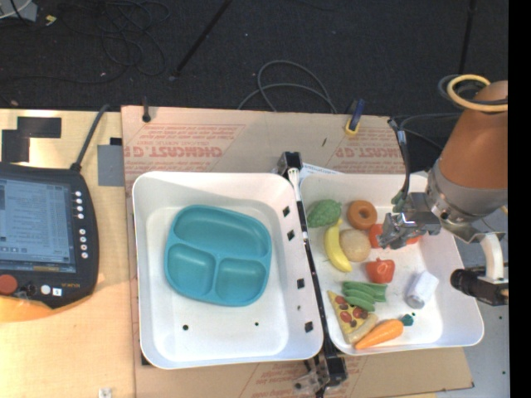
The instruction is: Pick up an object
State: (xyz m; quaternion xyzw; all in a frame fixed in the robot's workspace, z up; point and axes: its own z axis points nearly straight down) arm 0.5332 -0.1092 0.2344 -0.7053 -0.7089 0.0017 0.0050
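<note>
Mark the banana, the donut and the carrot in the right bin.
banana [337,250]: camera view, middle of its curved yellow body.
donut [362,215]: camera view, on the brown ring.
carrot [381,333]: camera view, middle of the orange body.

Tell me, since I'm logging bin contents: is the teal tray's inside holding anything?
Empty: the teal tray in the left bin shows three bare compartments.

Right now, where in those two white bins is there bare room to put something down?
Left bin: bare floor rings the teal tray, widest along the near edge. Right bin: crowded around the banana, donut and carrot; a small bare patch lies at the near right corner.
</note>
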